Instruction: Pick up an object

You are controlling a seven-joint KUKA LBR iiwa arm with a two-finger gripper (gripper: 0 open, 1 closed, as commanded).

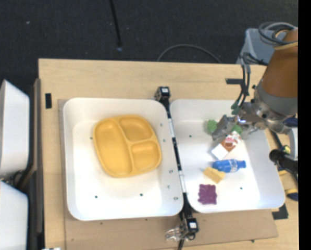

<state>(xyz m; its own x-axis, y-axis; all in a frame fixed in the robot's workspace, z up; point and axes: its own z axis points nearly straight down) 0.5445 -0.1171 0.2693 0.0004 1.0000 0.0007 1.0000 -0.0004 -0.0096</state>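
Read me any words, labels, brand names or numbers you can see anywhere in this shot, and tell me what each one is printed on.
No text can be read at this resolution.
White and red packet: a red patch that may be printing, too blurred to read.
Blue bottle: no label legible.
Yellow divided tray, purple piece, yellow block, green item: no markings seen.
Gripper and white bins: no lettering seen.

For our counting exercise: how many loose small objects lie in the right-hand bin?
5: a green piece beside the gripper, a white and red packet, a blue bottle, a yellow block, and a purple piece nearest the front. The arm may hide more.
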